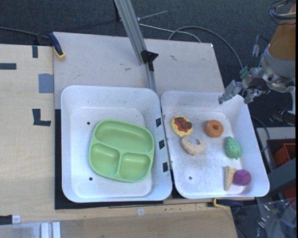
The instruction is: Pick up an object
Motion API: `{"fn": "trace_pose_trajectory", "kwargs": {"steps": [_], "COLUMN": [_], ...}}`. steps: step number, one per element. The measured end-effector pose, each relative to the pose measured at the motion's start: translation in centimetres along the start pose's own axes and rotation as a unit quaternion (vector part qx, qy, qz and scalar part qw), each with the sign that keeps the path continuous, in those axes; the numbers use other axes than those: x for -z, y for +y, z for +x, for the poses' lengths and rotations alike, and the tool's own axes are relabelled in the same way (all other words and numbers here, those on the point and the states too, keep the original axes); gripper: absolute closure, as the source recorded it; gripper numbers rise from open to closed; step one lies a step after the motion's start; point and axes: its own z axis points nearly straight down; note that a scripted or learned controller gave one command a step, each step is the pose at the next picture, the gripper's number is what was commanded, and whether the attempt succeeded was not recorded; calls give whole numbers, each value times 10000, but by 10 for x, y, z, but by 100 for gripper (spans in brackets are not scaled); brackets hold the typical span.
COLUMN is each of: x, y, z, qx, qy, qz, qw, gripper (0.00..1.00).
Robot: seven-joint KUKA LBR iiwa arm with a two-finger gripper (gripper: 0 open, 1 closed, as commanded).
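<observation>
The right bin (248,128) holds several toy foods: a small pizza (181,125), an orange donut (214,128), a pale bitten donut (193,145), a green bumpy piece (232,147), and an ice-cream cone with a purple scoop (237,177). My gripper (237,93) hovers over the bin's far right corner, above and to the right of the orange donut. Its fingers are spread apart, with nothing between them.
A green divided plate (121,150) lies in the left bin (72,133). A slanted metal pole (131,24) comes down to the bins' shared far edge. A yellow and blue clamp (57,46) sits at the bench's far left corner.
</observation>
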Motion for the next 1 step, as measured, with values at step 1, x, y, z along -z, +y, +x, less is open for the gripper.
{"fn": "trace_pose_trajectory", "kwargs": {"steps": [1], "x": [0], "y": [0], "z": [0], "qx": [0], "qy": [-2], "qz": [2], "qw": [10000], "gripper": [0]}}
